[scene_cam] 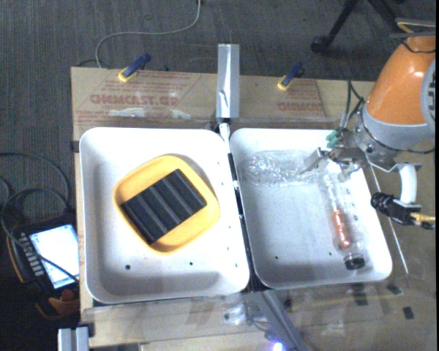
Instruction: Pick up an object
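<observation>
The main risks sit on the right side of the frame. The clear bottle (342,225) is smooth, round and see-through, so a pinch that lands off its middle would likely squirt it sideways or set it rolling along the bin floor. The crumpled clear wrap (278,168) is thin and springy; fingers closing on it may catch only a fold and let it slip free on the lift. Both things lie near the bin walls, so a descent close to the rim could knock a finger against the wall. In the left half, the yellow tray is wide and flat, probably too broad for a two-finger pinch unless an edge is taken.

Left to right: the left bin (102,269) holds one thing, a yellow tray with a black ribbed insert (167,202), lying at a slant near the bin's middle. The right bin (293,269) holds the clear wrap in its upper left part and the clear bottle along its right side, its dark cap toward the lower right corner and something orange-brown inside it. Wrap and bottle lie near each other; whether they touch, I cannot tell.

The gripper (335,158) hangs over the upper right part of the right bin, just above the wrap's right end and the bottle's top. Whether it is clenched or released, I cannot tell.
</observation>
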You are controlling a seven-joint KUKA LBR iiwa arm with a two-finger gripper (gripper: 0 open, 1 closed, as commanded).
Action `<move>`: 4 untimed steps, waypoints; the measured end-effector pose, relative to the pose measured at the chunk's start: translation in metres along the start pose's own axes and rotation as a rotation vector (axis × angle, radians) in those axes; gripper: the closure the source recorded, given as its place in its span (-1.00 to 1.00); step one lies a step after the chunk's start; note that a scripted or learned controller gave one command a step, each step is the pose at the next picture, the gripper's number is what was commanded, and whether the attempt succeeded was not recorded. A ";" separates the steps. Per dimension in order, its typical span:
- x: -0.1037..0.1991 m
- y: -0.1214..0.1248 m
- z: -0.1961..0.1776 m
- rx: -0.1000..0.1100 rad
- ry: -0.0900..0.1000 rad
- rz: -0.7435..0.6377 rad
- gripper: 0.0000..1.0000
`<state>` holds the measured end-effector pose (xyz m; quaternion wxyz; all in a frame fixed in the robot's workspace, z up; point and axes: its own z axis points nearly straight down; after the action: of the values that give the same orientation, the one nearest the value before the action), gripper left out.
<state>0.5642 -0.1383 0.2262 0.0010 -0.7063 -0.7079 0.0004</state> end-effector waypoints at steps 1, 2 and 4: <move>-0.085 -0.010 0.061 -0.001 -0.001 -0.302 -1.00; -0.082 -0.024 0.126 -0.013 -0.001 -0.322 -1.00; -0.076 -0.007 0.121 -0.023 -0.007 -0.371 1.00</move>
<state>0.5575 -0.2144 0.1053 -0.0097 -0.5635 -0.8260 -0.0054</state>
